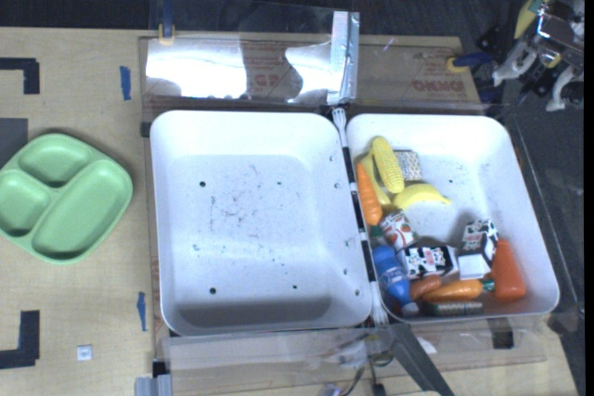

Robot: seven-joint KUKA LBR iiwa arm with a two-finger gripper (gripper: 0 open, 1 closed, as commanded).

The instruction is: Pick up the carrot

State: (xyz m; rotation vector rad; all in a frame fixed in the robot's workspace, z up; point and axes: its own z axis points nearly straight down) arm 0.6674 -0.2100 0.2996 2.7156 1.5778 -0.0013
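Both white bins sit side by side on the bench. All the clutter is in the right bin (520,162), while the left bin (176,144) shows its scuffed floor.

The carrot (508,274), as best I can judge, is the plump orange cone in the near right corner of the right bin. It stands roughly on end against the right wall, with its narrow tip pointing away from me. Just to its left lies a white block (471,267), and beyond that a cow-patterned carton (479,236).

Two other orange pieces could pass for carrots. A slender orange stick (368,195) lies along the bin's left wall, and a flatter orange piece (451,289) lies crosswise at the near edge.

A corn cob (387,164) lies just right of the slender stick, touching a yellow banana-like piece (422,196). Nearer to me are a red and white can (397,230), a blue bottle (390,274) and another black and white carton (428,260), all packed together.

The gripper (543,60) appears to be the pale cluster of metal at the far right, beyond the bins and well apart from the carrot. It is too small and tangled for me to tell whether it is released or clenched.

A green divided plate (60,197) rests on the bench well left of the bins.
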